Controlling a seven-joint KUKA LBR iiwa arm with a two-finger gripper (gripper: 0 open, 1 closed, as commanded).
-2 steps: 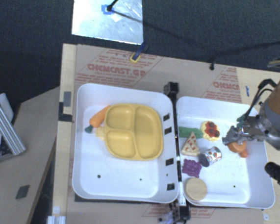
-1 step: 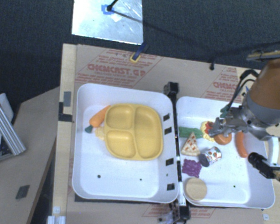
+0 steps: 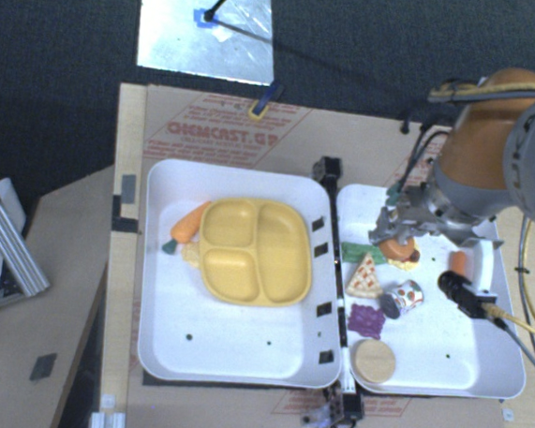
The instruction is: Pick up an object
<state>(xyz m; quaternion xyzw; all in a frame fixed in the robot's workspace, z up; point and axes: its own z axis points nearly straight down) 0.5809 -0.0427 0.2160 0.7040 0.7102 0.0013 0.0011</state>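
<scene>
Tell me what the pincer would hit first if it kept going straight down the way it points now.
Most likely the orange toy in the right bin: the pincer hangs right over it, pointing down. The pizza slice lies just beside that line. Depth is hard to judge from this slanted view, so contact may already be close.

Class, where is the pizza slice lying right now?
The pizza slice lies in the right bin, near its left wall, just above the purple piece and left of the small can.
</scene>
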